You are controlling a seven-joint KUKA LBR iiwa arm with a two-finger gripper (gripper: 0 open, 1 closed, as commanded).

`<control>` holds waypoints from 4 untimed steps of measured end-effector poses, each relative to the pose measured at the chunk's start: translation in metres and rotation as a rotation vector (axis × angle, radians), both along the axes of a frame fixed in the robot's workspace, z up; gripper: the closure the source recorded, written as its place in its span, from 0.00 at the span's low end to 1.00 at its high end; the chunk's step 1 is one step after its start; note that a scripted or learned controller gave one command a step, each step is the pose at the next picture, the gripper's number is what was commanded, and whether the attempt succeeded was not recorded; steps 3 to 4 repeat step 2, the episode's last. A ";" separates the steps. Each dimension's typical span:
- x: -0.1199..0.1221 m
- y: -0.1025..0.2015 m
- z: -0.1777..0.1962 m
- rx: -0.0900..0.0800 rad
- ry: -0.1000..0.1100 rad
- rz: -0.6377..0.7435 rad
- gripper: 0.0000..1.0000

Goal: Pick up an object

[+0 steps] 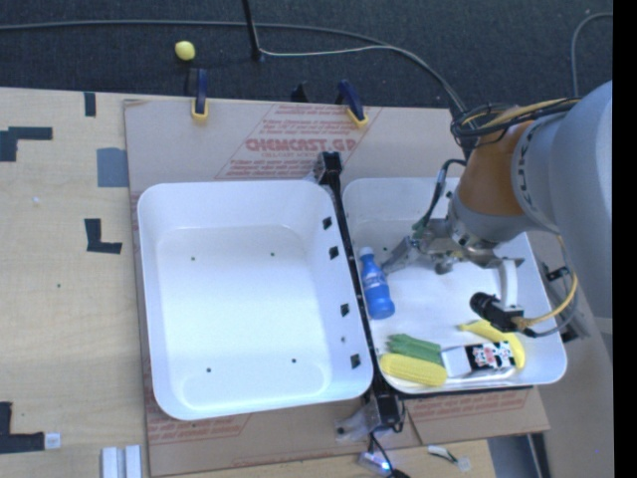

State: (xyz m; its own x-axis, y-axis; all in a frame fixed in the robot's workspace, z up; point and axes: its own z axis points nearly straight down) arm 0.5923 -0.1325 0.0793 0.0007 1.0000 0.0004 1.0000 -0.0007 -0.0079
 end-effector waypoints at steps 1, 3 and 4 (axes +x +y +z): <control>-0.024 0.059 0.110 0.000 -0.017 0.005 0.00; -0.062 0.088 0.105 0.000 -0.007 0.003 0.00; -0.062 0.088 0.105 0.000 -0.007 0.003 0.00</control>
